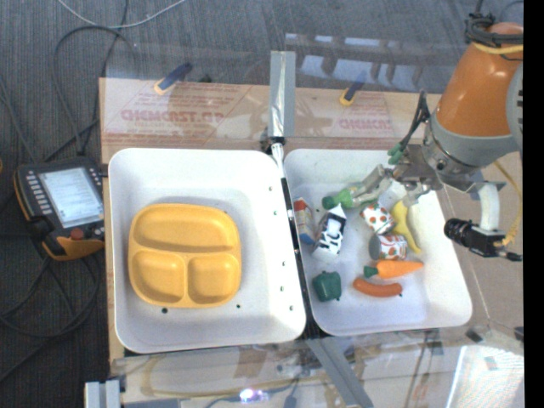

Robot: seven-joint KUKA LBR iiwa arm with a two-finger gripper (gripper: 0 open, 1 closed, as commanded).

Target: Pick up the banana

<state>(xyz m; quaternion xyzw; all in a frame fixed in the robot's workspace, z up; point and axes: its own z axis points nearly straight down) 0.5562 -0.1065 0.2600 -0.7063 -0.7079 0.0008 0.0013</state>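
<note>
My arm (pixel 476 100) reaches in from the right, bent down over the right bin (pixel 442 308). My claw (pixel 393 185) hangs open above the toys, gripping nothing. One banana (pixel 405 226) lies just below it, beside one carrot (pixel 398 269). One yellow tray (pixel 184 254) sits in the left bin (pixel 127 321).

faint red print on cardboard (pixel 191 113), illegible

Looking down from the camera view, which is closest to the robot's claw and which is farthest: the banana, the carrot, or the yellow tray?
From the gripper:
1. Banana, just below it in the right bin.
2. Carrot, farther down the same bin.
3. Yellow tray, across in the left bin.
</note>
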